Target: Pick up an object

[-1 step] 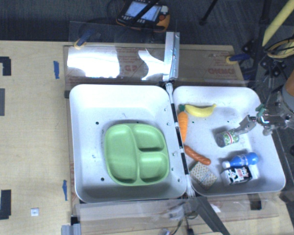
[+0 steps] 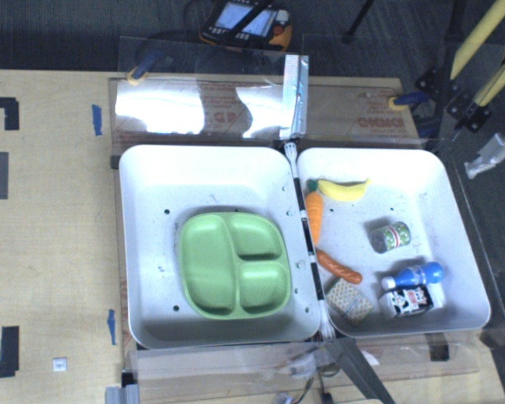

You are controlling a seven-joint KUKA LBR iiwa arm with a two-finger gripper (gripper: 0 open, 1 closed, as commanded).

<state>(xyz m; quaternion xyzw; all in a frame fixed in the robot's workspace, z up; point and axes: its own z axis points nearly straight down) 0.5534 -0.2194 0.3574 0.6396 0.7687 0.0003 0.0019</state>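
Since the arm enters from the right, the right bin [image 2: 454,192] holds every candidate. The carrot [image 2: 315,215] lies lengthwise along its left wall, the can [image 2: 390,236] mid-bin. I cannot tell the state of the jaws.

You have two white bins: left bin [image 2: 143,183], right bin [image 2: 429,183]. Left one carries pale green divided tray [image 2: 234,263]. In right one you see yellow banana [image 2: 343,190], orange carrot [image 2: 315,213], red-orange sausage-shaped piece [image 2: 338,266], small can [image 2: 390,236] with green-and-white label, white bottle [image 2: 412,291] with blue cap and black-and-white patches, tan checkered piece [image 2: 349,299]. Bench [image 2: 50,251] light wood, with black marks and blue tape strips.
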